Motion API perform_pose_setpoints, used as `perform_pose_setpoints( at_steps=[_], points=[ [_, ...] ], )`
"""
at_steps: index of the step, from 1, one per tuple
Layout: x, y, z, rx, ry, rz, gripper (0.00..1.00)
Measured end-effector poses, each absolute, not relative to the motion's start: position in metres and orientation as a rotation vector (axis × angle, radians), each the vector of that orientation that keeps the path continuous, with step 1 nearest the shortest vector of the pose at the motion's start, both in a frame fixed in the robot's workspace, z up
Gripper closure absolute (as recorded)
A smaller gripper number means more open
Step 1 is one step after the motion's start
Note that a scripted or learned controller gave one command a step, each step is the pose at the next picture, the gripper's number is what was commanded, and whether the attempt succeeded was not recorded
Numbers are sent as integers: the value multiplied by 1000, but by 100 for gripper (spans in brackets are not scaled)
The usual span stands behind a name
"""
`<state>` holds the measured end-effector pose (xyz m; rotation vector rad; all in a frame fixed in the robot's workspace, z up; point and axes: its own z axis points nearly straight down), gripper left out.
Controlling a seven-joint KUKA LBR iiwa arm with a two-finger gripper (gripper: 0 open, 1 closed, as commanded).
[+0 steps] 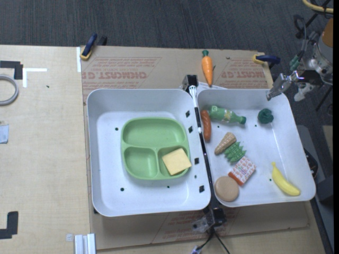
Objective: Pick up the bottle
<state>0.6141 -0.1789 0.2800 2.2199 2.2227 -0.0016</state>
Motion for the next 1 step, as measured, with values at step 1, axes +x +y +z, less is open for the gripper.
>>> perform_pose_setpoints(
  at_steps=[1],
  points=[
    [615, -179, 290, 2215, 2224, -2, 100]
  ],
)
